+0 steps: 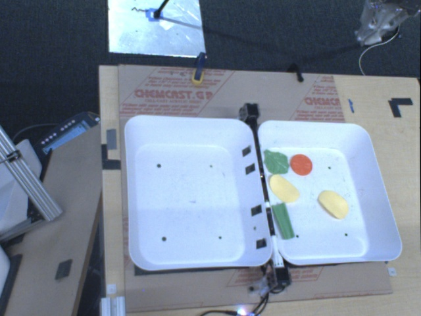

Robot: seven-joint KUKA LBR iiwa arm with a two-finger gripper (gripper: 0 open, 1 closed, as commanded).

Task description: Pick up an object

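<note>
Five small objects lie in the right-hand white bin (375, 196), all toward its left half. Nearest, a green stick (283, 220) rests beside the divider. Just beyond it sit a pale yellow oval (284, 188) and, apart to its right, a second yellow piece (334, 205). Farther back, a green leaf-shaped piece (276, 161) lies next to a round orange disc (301, 164). The left bin (191, 196) sits alongside on the bench (395, 130). At the far upper right, the claw (379, 20) hangs well away from both bins; whether it is open or closed cannot be told.
</note>
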